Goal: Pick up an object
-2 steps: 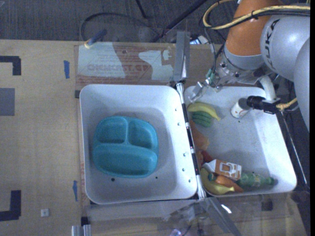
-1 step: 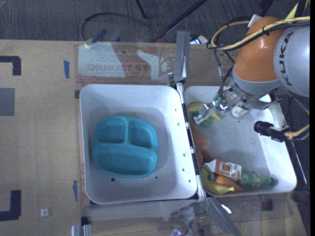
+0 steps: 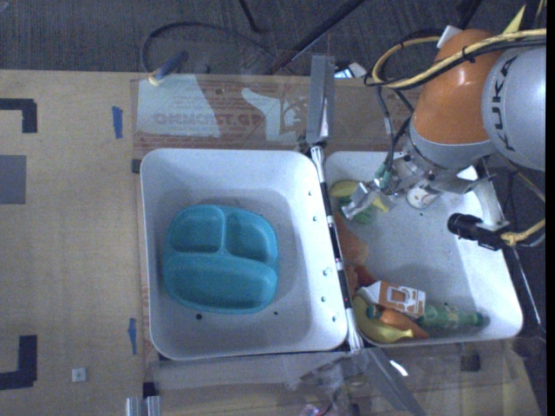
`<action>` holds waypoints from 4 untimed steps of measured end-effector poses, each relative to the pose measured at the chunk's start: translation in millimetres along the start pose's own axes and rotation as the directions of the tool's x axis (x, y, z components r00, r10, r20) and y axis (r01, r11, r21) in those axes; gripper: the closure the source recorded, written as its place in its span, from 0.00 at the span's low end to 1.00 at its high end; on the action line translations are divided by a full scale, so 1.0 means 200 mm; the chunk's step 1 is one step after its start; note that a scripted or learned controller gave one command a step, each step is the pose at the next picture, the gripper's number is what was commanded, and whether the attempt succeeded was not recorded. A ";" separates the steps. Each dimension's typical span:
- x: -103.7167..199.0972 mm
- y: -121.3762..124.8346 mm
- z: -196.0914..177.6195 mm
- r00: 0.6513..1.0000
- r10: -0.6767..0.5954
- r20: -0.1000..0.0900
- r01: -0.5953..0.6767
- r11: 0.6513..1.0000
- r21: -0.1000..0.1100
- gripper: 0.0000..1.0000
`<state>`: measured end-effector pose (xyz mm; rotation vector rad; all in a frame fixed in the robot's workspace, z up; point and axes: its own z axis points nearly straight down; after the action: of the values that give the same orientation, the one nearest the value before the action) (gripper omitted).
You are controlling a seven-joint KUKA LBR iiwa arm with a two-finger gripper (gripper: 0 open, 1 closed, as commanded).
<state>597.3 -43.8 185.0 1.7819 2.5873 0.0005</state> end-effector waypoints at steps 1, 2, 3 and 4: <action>-0.32 -0.04 0.49 0.999 0.045 0.002 -0.045 0.999 -0.004 0.00; -0.32 -0.03 0.43 0.999 0.048 0.003 -0.048 0.999 -0.009 1.00; -0.22 0.29 -0.24 1.000 0.026 0.003 -0.026 1.000 -0.004 1.00; 0.00 0.37 0.00 1.000 0.008 0.000 -0.008 1.000 0.001 1.00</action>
<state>666.7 -17.6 184.9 1.7922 2.5809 -0.0002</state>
